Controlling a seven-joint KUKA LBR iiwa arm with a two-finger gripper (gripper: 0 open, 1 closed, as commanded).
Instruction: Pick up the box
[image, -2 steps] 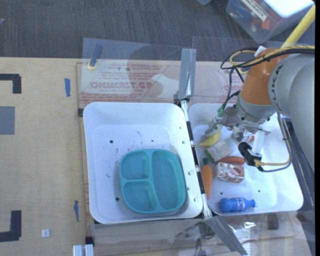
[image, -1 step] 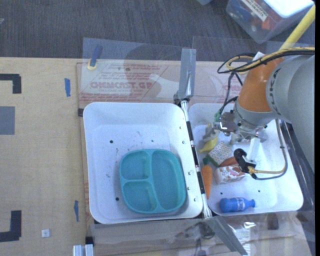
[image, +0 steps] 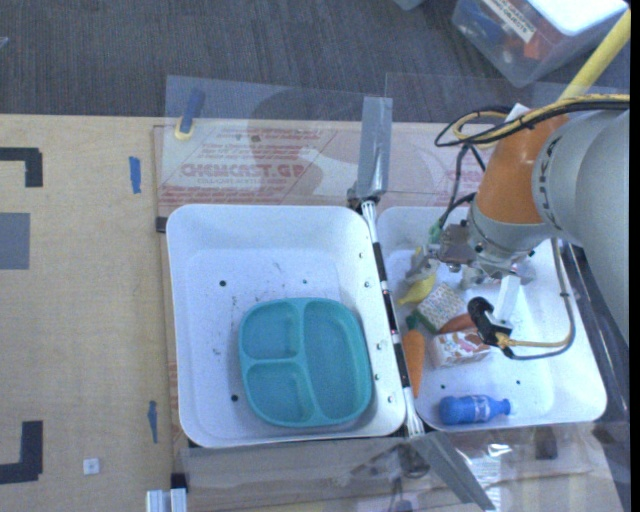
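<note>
Subject: the box (image: 460, 348), a small white and red carton, lies flat in the right bin (image: 560, 390), right of frame centre. It sits at the lower edge of a tight cluster. A carrot (image: 413, 360) lies just beside its left end, a speckled packet (image: 442, 305) sits at its upper edge, and a yellow item (image: 420, 290) lies further up. A blue bottle (image: 475, 408) lies apart, below the box.

Risks, as judged:
- The crowding on the box's left and upper sides could make a closing grasp catch the carrot or the packet along with, or instead of, the box.
- The box lies flat, so a grip across its broad face may slip or merely push it.
- A descent off-centre could shove the cluster toward the wall shared with the left bin (image: 200, 260), which holds a teal tray (image: 300, 360).

Gripper (image: 478, 285): it hangs over the cluster, just above the box in the frame. The wrist hides it, so I cannot tell whether it is released or clenched, nor whether it touches anything. Nothing is seen held.
</note>
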